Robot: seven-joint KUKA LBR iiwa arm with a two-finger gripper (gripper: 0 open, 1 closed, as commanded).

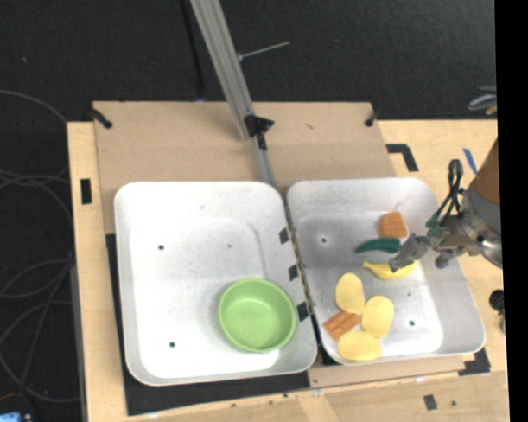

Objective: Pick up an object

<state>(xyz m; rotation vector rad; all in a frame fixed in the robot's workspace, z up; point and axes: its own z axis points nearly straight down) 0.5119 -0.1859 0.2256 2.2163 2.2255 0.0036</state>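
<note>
The right bin (424, 330) holds several small items. Three pale yellow rounded pieces (349, 292) lie near its front left, with a small orange block (341, 324) among them. An orange-brown piece (392, 224) sits further back. A yellow curved piece (392, 268) lies in the middle right, with a dark teal curved piece (378, 244) just behind it. My gripper (419, 246) reaches in from the right, low over the bin and right beside the yellow curved piece and the teal piece. I see nothing clearly held in it.
In the left bin (160, 218) a green bowl (257, 314) stands near the front right corner. A grey metal pole (229, 69) slants up from the bench behind the bins. Cables hang off the arm's wrist (453, 190) at the right.
</note>
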